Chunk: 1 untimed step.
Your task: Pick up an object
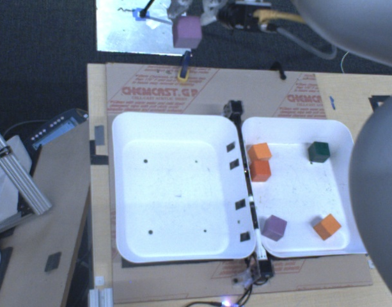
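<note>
One pale pink cube (187, 31) is sitting between my fingers at the top of the camera view, high above the bench and beyond the far rim of the left white bin (128, 130); my gripper (190, 19) is closing on it from above, jaws narrowed to the cube's width, with most of the block hanging below the fingertips

Handling note, by my judgement: the pick looks nearly complete, so I am treating the hold as the step in hand. Keeping the squeeze steady and the wrist level matters most, since the grip seems to be biting only the upper part of the cube; any quick swing could let it slip. Moving slowly and carrying it over a bin instead of over the brown cardboard sheet (157, 88) would be the safer course

Contents, right white bin (298, 128):
- two orange blocks (259, 160), one just behind the other and apparently touching, lying close to the divider side
- one dark green cube (318, 151), resting near the far right corner
- one purple cube (274, 227), lying near the front left
- one orange cube (327, 226), tilted, lying near the front right, well apart from the purple one

Contents, left white bin: I am seeing bare white floor with a few small dark dots
</note>
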Available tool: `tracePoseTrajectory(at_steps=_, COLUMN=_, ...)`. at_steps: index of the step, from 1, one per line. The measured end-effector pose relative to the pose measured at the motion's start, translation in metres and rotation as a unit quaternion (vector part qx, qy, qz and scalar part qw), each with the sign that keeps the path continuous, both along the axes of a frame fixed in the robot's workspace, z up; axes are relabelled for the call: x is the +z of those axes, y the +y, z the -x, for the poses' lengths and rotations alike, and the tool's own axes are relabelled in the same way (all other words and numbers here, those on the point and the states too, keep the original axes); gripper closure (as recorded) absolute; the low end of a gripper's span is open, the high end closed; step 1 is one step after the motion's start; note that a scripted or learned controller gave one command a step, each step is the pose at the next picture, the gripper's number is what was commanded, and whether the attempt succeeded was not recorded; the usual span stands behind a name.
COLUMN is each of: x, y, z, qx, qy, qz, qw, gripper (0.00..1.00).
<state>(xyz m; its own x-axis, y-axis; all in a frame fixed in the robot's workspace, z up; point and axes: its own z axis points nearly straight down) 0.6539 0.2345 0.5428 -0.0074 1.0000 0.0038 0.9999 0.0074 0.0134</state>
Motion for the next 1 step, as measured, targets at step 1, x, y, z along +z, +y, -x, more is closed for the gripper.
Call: tracePoseTrajectory(at_steps=1, x=-0.0237, y=0.0003, z=0.0931, qx=0.001, qy=0.009, qz=0.0011, qw=1.0, gripper=1.0)
